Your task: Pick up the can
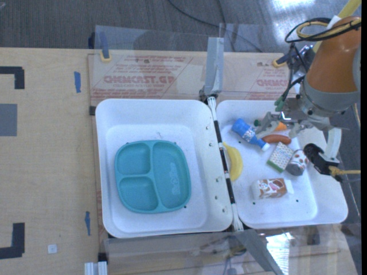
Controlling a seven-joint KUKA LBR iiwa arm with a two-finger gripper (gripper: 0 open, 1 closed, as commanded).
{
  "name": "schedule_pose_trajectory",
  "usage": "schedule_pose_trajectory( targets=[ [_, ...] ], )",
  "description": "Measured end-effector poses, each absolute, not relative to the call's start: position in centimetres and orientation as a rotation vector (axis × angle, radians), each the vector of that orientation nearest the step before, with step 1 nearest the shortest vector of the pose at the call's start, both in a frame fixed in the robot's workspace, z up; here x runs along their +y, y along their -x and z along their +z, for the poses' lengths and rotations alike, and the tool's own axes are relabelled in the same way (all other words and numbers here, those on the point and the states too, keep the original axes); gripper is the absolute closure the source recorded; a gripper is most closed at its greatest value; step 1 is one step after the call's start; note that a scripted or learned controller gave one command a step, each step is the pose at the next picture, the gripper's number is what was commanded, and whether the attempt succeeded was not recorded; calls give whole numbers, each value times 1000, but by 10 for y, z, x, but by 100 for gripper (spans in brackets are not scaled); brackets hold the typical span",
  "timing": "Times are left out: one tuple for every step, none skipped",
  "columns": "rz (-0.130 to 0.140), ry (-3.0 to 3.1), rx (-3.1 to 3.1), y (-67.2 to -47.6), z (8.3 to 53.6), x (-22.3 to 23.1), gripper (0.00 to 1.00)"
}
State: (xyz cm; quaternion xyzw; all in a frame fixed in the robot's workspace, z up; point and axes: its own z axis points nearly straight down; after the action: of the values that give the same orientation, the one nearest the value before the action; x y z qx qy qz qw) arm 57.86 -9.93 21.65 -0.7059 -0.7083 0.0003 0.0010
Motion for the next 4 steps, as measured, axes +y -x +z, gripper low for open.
schedule_pose_trajectory(
  targets=[
    [-15,2123,-2336,-562,101,-142,0],
    [-2,2127,-2316,-542,89,-186,0],
    [-19,2032,-2397,-484,89,-217,0],
    [-9,2047,-2398,-484,99,-224,100]
  ],
)
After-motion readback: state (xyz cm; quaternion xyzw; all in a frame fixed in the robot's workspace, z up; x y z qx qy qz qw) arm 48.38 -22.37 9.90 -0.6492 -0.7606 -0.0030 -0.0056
